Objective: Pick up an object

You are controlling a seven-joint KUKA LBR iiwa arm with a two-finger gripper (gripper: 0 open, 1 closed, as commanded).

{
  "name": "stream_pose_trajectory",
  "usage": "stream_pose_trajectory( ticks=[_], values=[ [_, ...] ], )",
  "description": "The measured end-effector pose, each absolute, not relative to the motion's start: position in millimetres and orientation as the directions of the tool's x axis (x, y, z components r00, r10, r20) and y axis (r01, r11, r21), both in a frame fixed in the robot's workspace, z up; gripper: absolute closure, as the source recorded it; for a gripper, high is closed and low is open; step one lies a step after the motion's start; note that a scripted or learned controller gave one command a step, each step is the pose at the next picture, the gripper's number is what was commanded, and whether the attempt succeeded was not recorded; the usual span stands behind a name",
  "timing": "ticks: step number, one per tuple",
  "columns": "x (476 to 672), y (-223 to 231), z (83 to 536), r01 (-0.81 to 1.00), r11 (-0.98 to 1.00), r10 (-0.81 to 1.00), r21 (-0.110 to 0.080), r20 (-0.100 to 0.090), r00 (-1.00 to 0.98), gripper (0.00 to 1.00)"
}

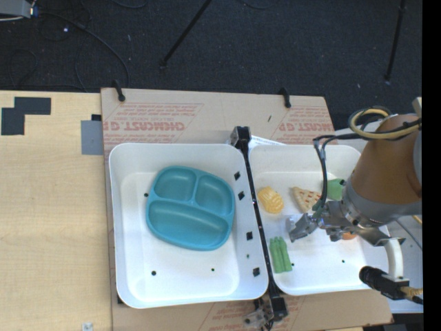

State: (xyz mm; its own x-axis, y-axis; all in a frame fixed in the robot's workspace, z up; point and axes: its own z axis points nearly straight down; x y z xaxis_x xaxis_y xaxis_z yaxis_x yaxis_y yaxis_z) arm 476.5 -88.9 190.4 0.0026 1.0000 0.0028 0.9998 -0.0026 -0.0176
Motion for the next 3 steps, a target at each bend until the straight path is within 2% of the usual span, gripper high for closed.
stream_pose_trajectory(
  ticks=[1, 2, 3],
  values=[
    [479.4, -89, 196, 1.000, 0.000, 1.000, -0.005, 0.001, 0.000, 0.00],
    [487.3, -84, 141, 1.000, 0.000, 1.000, -0.009, 0.002, 0.000, 0.00],
    [485.7, -83, 87, 1.000, -0.001, 1.000, -0.008, 0.002, 0.001, 0.00]
  ],
)
